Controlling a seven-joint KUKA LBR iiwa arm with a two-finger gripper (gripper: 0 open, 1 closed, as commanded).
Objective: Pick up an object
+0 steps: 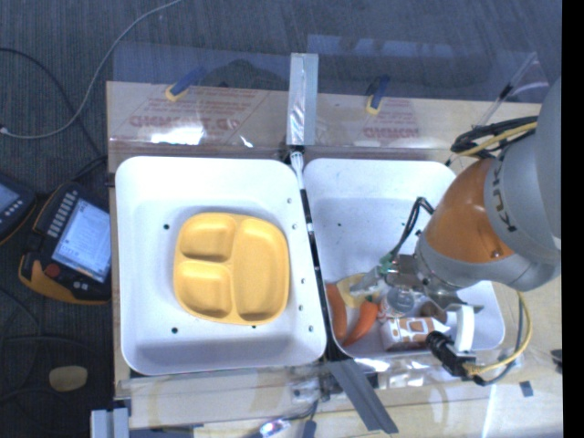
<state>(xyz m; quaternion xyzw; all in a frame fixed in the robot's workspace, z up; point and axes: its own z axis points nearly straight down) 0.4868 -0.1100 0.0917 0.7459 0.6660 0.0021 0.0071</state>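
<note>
In the right bin (365, 199), the gripper (394, 290), grip unclear, hovers just beside a carrot (363, 320).

Both white bins (137, 272) look like smooth plastic with a slight sheen. Yellow divided plate (233, 266) in the left bin: glossy moulded plastic; carrot (365, 320) in the right bin: smooth, faintly shiny orange surface. Floor (64, 44) around the bench: dark, matt, ribbed carpet.

Dark grey carpet (228, 12) surrounds a pale wooden bench (219, 117), where clear plastic sheeting (228, 67) is held by blue and yellow clips. A thin white cable (109, 62) trails across the floor; a handheld control pendant (68, 245) lies at left.
</note>
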